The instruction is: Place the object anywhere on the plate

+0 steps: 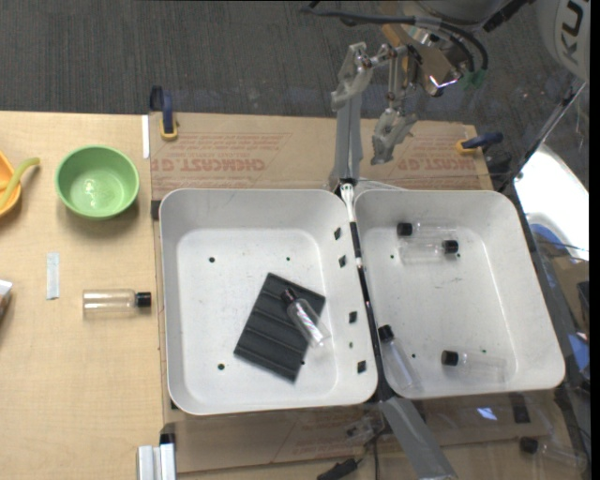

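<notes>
The table (pixel 84 375) carries two white bins. The left bin (pixel 187 281) holds the dark ribbed plate (pixel 274 328), and a clear bottle (pixel 307 319) already lies across its upper right, so placement looks done. The tool (pixel 375 103) hangs high behind the bins, fingers spread wide, holding nothing.

The arm (pixel 469 14) above the claw (pixel 375 98) is cut off by the top edge, so little of it shows. Far to the claw's left, an orange object (pixel 7 183) runs off the left edge (its kind cannot be told). Below that, a pale item (pixel 4 298) is also clipped there. Well below the claw, the clear bottles (pixel 427 251) in the right bin (pixel 525 281) nearly vanish against white; their outlines are uncertain.
</notes>
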### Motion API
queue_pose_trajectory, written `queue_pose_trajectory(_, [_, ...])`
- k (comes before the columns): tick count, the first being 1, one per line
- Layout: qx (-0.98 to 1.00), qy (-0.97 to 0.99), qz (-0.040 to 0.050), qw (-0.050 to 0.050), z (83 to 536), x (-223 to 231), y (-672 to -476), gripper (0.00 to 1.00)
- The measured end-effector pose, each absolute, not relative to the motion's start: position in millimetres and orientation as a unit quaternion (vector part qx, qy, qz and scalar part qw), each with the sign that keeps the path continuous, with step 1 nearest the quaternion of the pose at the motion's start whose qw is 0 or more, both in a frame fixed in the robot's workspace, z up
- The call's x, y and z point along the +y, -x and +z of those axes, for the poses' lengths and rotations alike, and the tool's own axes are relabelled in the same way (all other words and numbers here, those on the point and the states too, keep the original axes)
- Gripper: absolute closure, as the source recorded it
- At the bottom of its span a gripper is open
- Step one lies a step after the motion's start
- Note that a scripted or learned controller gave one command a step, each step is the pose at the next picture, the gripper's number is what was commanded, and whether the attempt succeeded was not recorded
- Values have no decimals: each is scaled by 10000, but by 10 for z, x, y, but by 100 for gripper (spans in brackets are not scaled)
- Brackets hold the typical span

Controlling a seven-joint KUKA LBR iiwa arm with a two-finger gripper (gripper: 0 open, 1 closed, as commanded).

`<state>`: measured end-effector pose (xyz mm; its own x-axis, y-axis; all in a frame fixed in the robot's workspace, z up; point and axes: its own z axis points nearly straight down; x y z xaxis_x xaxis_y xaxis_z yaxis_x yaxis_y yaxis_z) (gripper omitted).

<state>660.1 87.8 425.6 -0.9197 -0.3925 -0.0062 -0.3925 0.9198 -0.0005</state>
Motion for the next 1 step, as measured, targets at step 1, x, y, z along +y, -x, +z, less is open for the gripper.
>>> queue_pose_trajectory(1, [9797, 2003, 4, 31, 4256, 878, -6601, 0])
